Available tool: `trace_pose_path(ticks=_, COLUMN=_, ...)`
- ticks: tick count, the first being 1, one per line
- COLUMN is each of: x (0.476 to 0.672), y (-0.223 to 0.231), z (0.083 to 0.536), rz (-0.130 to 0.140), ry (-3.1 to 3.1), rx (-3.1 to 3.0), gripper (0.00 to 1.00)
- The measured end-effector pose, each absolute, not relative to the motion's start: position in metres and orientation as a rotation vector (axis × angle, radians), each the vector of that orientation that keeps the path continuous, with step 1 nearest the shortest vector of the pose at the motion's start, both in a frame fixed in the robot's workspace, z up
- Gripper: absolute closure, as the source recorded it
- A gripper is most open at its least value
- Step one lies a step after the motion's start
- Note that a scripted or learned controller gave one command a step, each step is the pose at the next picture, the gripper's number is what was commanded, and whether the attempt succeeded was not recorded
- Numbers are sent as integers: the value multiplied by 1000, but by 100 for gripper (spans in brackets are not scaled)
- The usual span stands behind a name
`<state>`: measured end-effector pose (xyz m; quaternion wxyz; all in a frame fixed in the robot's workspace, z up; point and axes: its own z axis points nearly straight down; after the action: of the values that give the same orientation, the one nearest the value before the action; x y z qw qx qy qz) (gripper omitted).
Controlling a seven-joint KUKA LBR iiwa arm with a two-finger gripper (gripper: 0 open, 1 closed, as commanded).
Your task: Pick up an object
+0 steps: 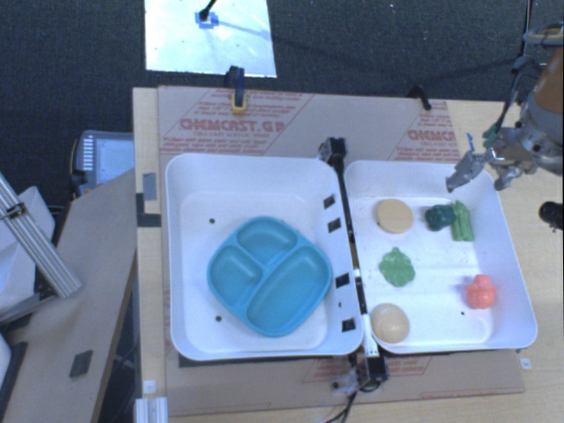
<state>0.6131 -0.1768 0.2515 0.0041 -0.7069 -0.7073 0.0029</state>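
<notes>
Two glossy white bins (256,170), smooth blue divided plate (269,276), tool (483,173) spread wide, holding nothing.

Both bins (264,170) white; the left carries a light blue divided plate (267,274). In the right: tan round (394,216), dark green piece (439,217) beside a brighter green one (463,222), green lump (397,267), orange-red item (480,293), cream round (389,322). Cardboard sheet (291,120) tan with red lettering.
</notes>
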Motion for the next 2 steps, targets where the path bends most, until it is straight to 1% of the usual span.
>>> trace_pose_path(ticks=1, x=615, y=-176, z=259, rz=-1, ry=-2226, rx=-2219, gripper=0)
trace_pose_path(ticks=2, x=617, y=-179, z=197, rz=2, ry=-2223, rx=-2219, gripper=0)
